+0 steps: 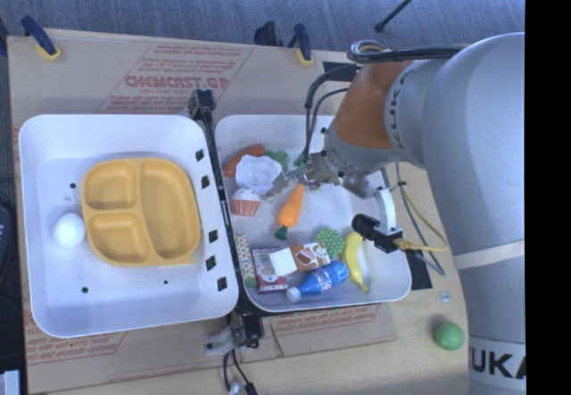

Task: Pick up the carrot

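Arm bent low over right bin (393, 282), gripper (302, 177) just above carrot (291, 205).

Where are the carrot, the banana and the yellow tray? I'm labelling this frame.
carrot (291, 204): camera view, middle of its orange body.
banana (356, 259): camera view, middle of its curved yellow body.
yellow tray (169, 201): camera view, floor of its long right-hand compartment.

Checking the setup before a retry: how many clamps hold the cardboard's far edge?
3: an orange-tipped clamp at the far left corner, and two blue ones, and, side by side near the middle. The arm may hide more to the right.
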You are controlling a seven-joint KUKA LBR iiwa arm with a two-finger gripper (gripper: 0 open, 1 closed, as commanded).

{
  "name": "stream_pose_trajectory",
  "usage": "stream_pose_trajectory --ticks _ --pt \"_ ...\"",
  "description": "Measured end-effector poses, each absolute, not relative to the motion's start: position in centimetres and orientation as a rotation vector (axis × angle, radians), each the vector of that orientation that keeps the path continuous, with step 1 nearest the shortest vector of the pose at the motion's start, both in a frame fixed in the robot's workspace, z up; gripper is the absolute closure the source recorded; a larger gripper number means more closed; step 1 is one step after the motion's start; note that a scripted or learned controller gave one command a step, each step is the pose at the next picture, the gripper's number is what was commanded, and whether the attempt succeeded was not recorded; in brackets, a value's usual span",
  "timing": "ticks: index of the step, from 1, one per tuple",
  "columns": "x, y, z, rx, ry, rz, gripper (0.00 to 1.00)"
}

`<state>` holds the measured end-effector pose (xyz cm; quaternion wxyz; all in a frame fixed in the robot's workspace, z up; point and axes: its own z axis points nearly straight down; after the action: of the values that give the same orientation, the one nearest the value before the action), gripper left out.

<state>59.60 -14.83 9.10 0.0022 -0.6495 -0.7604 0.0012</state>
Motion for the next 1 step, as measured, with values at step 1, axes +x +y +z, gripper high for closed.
stream_pose_trajectory --ticks 1 --pt "59.64 -14.85 10.13 -2.033 -2.389 0.005 1.0"
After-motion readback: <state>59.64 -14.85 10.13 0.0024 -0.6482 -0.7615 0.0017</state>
